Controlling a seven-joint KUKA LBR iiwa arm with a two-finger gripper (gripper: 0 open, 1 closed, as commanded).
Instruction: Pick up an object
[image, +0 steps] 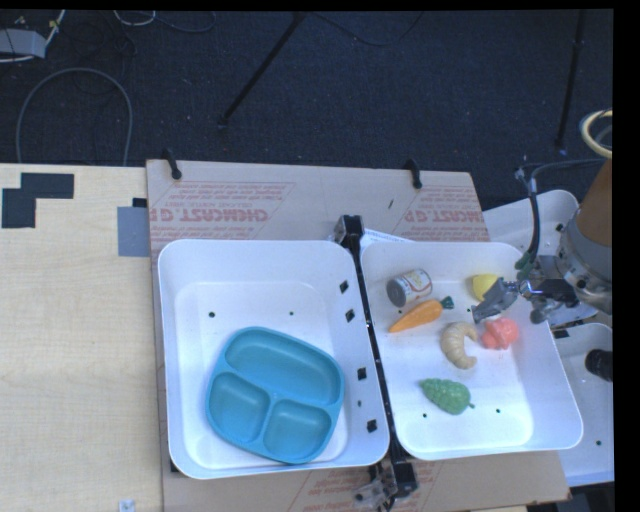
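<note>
Gripper poised low over the right bin, nothing yet picked up.

In the left bin (190, 270) a blue divided tray (274, 393) is seen lying flat toward five o'clock. In the right bin (545, 420) the pickable things are gathered: a tin can (409, 287) at eleven o'clock, a carrot (417, 316) below it, a croissant (459, 343) near the centre, a green piece (446, 394) at six o'clock, a yellow piece (485, 285) and a pink piece (500, 333) at two o'clock. The gripper (492, 303) is held with its fingers apart between the yellow and pink pieces, seemingly placed to close on one of them.
</note>
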